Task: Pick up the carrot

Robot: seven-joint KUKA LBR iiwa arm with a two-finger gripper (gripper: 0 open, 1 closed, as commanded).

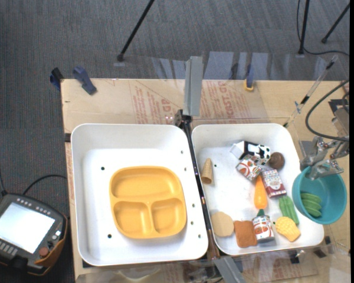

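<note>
Tray (147, 202), yellow and three-part, sits in the left bin (88, 158). Right bin (224, 135) holds the clutter: cone (207, 170), cookie (222, 223), and the carrot (260, 194), lying upright among cartons, touching the red carton (274, 183) beside it. Gripper (325, 153) hangs at the far right over a teal bowl (336, 202), well apart from the carrot; whether it is open I cannot tell. Judging by this, the approach has not begun; next comes a reach left and a descent between close neighbours.

Grey bit at right edge (possibly arm (341, 118)); pose unreadable.
</note>
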